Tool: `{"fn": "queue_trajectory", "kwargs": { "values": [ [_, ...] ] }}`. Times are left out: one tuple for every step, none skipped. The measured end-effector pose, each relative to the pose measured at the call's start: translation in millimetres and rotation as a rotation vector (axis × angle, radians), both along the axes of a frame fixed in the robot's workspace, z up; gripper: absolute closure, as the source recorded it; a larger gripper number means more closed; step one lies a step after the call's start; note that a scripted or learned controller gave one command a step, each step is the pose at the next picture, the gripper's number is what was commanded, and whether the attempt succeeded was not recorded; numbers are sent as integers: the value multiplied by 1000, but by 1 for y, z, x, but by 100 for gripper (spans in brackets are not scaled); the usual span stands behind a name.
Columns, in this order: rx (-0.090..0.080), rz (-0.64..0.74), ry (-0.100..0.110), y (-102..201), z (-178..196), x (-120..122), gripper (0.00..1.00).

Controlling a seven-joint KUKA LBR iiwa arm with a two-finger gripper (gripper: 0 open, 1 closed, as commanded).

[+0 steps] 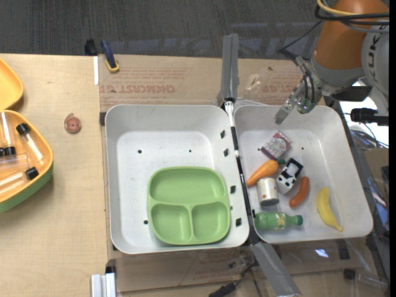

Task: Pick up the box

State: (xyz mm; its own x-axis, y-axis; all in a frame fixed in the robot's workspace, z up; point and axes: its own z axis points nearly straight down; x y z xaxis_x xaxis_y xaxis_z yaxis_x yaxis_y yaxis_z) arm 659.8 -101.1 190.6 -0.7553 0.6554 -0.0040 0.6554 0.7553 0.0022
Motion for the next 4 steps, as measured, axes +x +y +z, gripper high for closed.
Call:
{"fn": "queue_trajectory", "kwargs": {
  "values": [
    [0,177,2,-19,-30,-13,100],
    [0,64,0,-39,44,-8,100],
    [0,166,2,-23,20,-18,100],
    [-1,303,-1,-24,-87,-14,100]
  ]
}}
